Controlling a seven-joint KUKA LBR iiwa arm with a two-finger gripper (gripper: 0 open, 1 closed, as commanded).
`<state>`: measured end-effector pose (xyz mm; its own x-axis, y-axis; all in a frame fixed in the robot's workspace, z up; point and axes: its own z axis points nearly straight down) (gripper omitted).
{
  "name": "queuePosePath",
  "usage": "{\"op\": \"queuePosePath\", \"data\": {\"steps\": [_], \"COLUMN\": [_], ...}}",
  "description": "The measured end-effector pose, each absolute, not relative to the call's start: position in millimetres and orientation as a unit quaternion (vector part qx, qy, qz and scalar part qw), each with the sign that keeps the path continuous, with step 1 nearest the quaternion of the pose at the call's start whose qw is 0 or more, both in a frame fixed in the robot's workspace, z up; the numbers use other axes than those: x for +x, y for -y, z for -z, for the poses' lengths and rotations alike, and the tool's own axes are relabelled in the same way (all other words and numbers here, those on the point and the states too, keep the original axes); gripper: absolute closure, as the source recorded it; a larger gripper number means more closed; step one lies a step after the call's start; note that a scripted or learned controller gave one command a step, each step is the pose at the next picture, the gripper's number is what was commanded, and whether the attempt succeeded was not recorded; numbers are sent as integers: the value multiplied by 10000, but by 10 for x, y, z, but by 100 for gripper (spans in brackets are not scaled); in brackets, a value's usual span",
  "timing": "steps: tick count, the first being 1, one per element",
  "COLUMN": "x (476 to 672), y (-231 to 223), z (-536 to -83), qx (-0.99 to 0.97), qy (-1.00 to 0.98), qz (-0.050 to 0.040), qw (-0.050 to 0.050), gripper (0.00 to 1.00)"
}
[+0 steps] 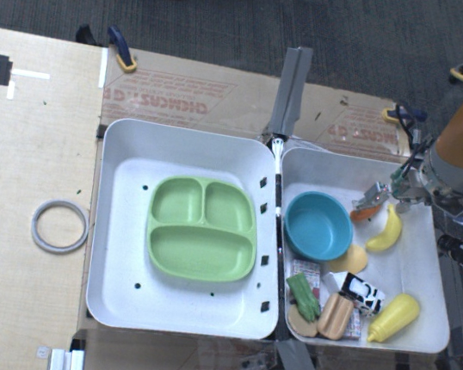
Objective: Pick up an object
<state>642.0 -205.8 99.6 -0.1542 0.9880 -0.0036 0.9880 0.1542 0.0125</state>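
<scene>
At nine o'clock on the bench you have a roll of tape lying flat, well apart from the bins. Moving right, the left bin holds one green divided plate at its centre, with bare white floor all round it, widest toward six o'clock. Its right wall touches the right bin along the shared rim.

In the right bin, the blue bowl sits at nine o'clock, close against the shared wall. Toward six o'clock things crowd: a green pepper-like piece, a tan cylinder just beside it, a small black-and-white item, and a yellow squash-like piece near the four o'clock corner. A yellow rounded item touches the bowl's lower right edge. The banana lies near centre, tilted, with open floor to its right up to the three o'clock wall.

The gripper is at the bin's twelve o'clock area, just above the banana's top end, with something small and orange at its tip. You cannot tell from here whether the fingers are parted or closed on it.
</scene>
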Motion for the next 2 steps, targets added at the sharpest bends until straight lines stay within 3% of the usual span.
{"op": "queuePosePath", "data": {"steps": [1, 2], "x": [6421, 6597], "y": [2062, 2222], "z": [-1086, -1038], "qx": [6504, 5519], "qy": [-7595, -8339], "qz": [-33, -1], "qw": [62, 19], "gripper": [100, 100]}}
